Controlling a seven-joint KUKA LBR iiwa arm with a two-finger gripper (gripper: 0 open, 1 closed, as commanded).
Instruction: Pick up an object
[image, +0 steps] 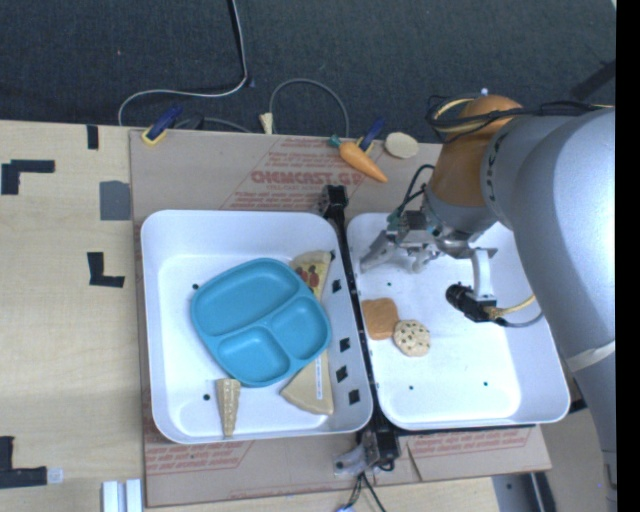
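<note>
The cookie (411, 338) is round, pale with dark chips, lying in the right bin (500, 400) touching a tan cracker (380, 318); the gripper (400, 247) hovers above them. Can't tell its grip state.

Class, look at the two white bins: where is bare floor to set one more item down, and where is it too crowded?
Free: the right bin, its near half below the cookie and toast slice. Some bare floor also lies in the left bin above the blue divided plate. Crowded: around the plate, ringed by wedges, and under the gripper.
</note>
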